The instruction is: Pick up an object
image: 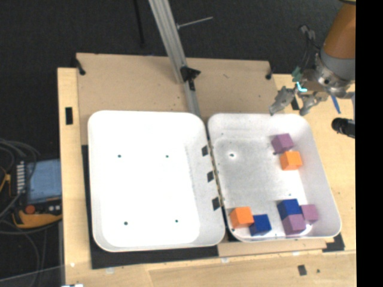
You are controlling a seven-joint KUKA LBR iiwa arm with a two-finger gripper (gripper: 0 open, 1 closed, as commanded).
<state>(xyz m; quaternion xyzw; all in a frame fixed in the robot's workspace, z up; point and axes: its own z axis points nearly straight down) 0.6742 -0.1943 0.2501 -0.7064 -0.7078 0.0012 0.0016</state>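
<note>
Purple block (pixel 282 142), lying nearest below the gripper (pixel 290 102) beside an orange block (pixel 291 159) in the right bin (pixel 251 178), should be approached from straight above, the jaws, seemingly apart and empty, being centred before closing.

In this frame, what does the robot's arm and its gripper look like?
The arm shows an orange band, with a grey metal wrist below it. A thin dark cable runs down its left side. The gripper is small, of grey metal, with a spot of teal at its base and slim fingers pointing down and left.
</note>
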